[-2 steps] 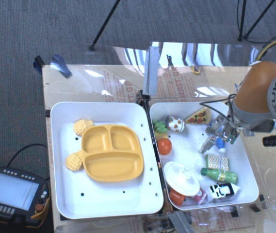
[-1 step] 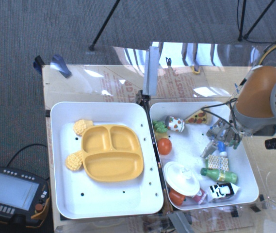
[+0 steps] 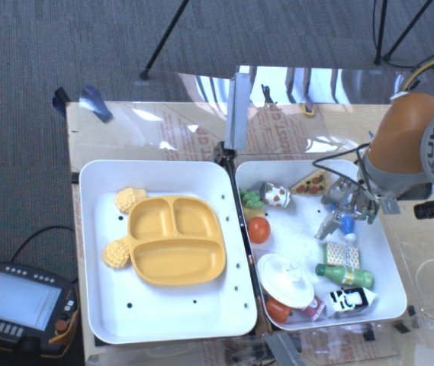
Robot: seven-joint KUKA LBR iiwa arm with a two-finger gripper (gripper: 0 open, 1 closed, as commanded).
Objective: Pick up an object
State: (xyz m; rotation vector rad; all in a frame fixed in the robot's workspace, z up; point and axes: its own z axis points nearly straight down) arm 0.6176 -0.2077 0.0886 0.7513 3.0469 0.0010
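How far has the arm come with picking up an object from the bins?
Done: the arm has reached into the right bin, and its pincer is low over the upper right part, near the pizza slice. In hand: nothing that I can see; no object is visibly between its tips. Left: grasp and lift one thing. The tomato, green bottle and white lid lie untouched.

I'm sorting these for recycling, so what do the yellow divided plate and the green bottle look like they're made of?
Yellow divided plate: likely moulded plastic, with a uniform colour, a smooth matte-to-satin surface and rounded compartment walls. Green bottle: probably plastic too, glossy green with a paler label; too small to be sure.
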